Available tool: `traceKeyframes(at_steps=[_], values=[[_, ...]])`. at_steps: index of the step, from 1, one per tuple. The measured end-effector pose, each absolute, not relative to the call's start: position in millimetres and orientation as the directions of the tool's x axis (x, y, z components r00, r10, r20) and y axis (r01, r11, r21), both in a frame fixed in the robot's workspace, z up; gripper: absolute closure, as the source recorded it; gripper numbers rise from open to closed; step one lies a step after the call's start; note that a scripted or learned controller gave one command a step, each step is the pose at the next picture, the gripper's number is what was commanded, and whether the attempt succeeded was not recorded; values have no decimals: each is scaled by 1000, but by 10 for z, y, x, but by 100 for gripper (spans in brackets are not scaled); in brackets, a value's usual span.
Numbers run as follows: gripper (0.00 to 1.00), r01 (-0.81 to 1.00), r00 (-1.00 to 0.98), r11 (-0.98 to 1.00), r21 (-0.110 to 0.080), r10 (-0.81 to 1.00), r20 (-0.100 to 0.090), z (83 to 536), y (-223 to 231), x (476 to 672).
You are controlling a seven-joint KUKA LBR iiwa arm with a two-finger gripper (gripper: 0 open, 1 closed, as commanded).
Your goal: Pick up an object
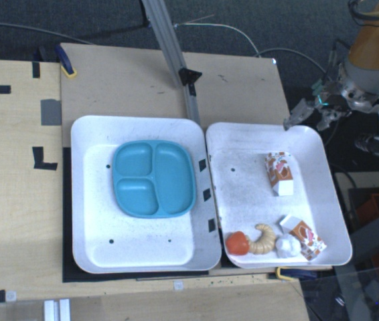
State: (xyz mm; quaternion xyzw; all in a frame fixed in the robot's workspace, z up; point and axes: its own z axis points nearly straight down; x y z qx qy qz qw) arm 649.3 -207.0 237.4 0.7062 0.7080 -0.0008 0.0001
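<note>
Easiest pick imo is the carton (279,173), a small red-and-white box w/ a white end, lying alone on the floor of the right bin (243,199), so come straight down over it and close across its narrow sides. Gripper (315,112) hangs past the far right corner of that bin, fingers spread w/ nothing between them. Skip the tomato (238,243), croissant (264,239) & second carton (305,237) crammed along the bin's near edge, too cluttered.
</note>
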Motion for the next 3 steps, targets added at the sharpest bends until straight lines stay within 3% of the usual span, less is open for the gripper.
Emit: traceKeyframes(at_steps=[1,3], values=[[0,1000,-2,2,-2,1000,-2,2374,-2072,6493],[0,1000,-1,1,-6,1000,0,1491,-2069,6470]])
